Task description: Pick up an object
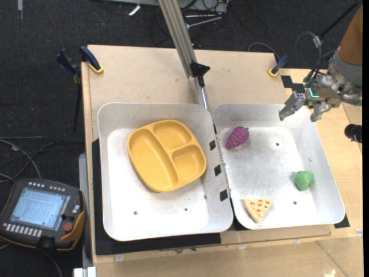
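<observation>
Camera view: gripper (302,108) hangs over the far right corner of the right bin (323,154), two fingers (288,109) spread apart with nothing between them. No object picked yet. Three candidates in that bin: purple grape cluster (237,137) near the far left side, close to the divider with the left bin (109,172); green round piece (304,180) near the right wall, toward the camera; waffle wedge (257,209) at the near edge, pointed end aimed down-right. Key relation: the grapes lie to the gripper's left in this view and a bit nearer the camera, roughly level with the fingers' row; the green piece sits almost straight toward the camera from the gripper. Both look about equally reachable, the wedge is farthest. My read: grapes' long axis runs diagonal, upper right to lower left, so the fingers would need to close across that. Left bin carries a yellow divided plate (166,154), well apart from the arm.
</observation>
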`<state>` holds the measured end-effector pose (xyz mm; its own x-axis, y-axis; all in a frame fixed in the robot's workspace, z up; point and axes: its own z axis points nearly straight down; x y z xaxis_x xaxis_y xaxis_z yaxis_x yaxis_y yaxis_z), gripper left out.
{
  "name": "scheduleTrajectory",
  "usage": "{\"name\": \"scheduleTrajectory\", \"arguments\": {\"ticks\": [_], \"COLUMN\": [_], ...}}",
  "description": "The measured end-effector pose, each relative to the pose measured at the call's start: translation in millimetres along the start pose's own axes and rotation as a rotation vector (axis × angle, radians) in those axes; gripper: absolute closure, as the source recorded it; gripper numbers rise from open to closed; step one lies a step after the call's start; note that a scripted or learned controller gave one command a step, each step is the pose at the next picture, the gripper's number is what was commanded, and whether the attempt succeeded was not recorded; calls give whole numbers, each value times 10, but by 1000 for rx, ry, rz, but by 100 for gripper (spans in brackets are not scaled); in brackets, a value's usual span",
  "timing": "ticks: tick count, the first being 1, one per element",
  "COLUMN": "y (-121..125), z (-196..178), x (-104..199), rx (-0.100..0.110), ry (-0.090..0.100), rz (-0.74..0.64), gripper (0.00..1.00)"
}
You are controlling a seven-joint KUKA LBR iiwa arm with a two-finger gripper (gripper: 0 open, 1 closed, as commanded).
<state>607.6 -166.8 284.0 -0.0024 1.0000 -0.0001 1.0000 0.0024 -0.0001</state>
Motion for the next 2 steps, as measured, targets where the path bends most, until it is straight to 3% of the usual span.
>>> {"name": "scheduleTrajectory", "arguments": {"ticks": [2], "y": [-74], "z": [1221], "x": [93], "rx": [7], "ry": [1], "rz": [3], "gripper": [0]}}
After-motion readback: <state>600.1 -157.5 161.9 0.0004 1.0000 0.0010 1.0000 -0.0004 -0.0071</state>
